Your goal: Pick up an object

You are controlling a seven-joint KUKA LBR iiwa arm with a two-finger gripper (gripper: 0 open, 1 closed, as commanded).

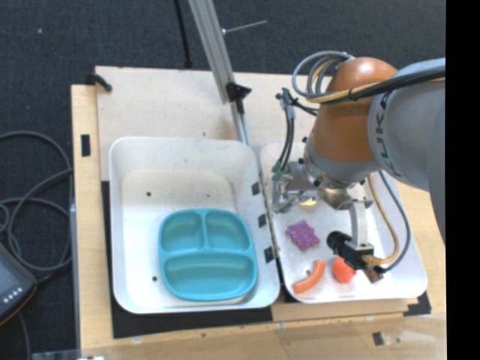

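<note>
Now, in the camera view, the gripper [291, 199] hangs over the upper left of the right bin [409, 276]; whether it is spread or pressed together cannot be told. Lower in that bin lie a purple piece [303, 235], an orange carrot-shaped piece [310, 276] and a small orange ball [342, 271]. A teal divided plate [205, 255] sits in the left bin [131, 171].

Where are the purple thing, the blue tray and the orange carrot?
purple thing [303, 235]: camera view, middle of its bumpy top.
blue tray [206, 265]: camera view, floor of its big front compartment.
orange carrot [310, 276]: camera view, middle of its curved body.
</note>
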